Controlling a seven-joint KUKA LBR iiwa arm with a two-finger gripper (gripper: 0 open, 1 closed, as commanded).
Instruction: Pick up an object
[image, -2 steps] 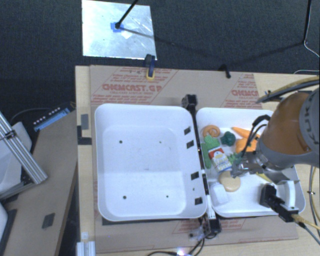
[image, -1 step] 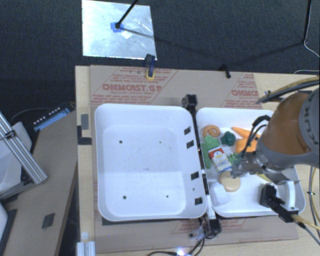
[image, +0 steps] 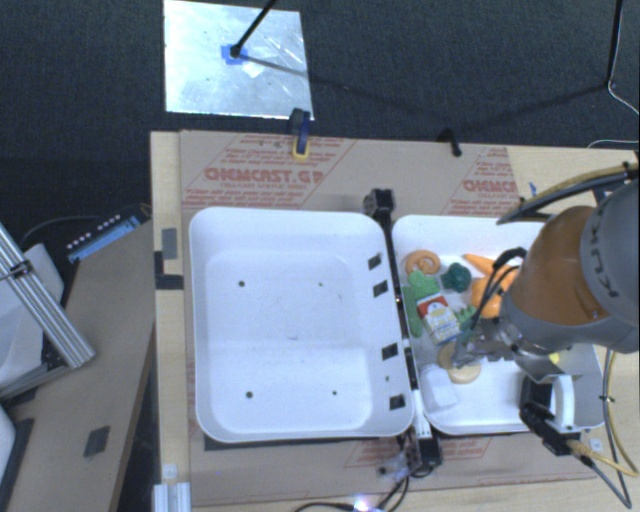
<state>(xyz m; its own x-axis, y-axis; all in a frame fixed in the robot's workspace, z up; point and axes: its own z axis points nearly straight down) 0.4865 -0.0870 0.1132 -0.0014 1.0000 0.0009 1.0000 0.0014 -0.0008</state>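
orange carrot (image: 478, 264), green toy (image: 458, 276) and pastry (image: 423, 263) crowd near tool (image: 463, 350).

Even overhead light, soft blur throughout, glare off the foil sheet (image: 238, 58), white bins (image: 285, 325) nearly washed out

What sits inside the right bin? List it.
Inside the right bin: a tan spiral pastry, a dark green piece, an orange carrot-like piece, a red-and-white packet and a tan disc. The arm covers the bin's right part.
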